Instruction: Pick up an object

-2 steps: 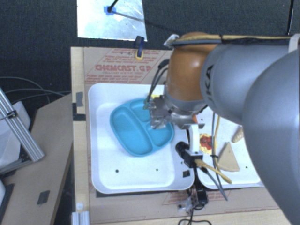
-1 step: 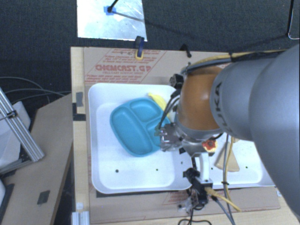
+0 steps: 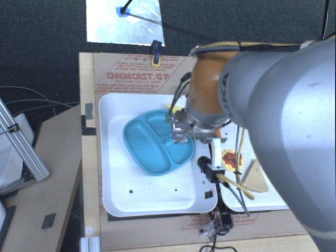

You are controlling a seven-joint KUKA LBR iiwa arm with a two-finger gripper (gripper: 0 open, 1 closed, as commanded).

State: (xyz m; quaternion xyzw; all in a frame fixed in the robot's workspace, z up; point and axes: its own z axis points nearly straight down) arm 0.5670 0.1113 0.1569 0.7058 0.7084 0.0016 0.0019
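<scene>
You have two white bins, the left bin (image 3: 113, 193) and the right bin (image 3: 273, 206), one blue divided plate (image 3: 149, 146), one red-and-yellow item (image 3: 230, 159), one tan wedge (image 3: 258, 177), and one arm.

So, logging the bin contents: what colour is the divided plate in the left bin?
Light blue, plain; the divided plate shows clearly in the camera view.

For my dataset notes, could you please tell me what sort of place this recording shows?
Probably a robotics lab test bench: a grey arm reaches over white bins set on cardboard, with a blue divided tray inside and loose cables nearby.
</scene>
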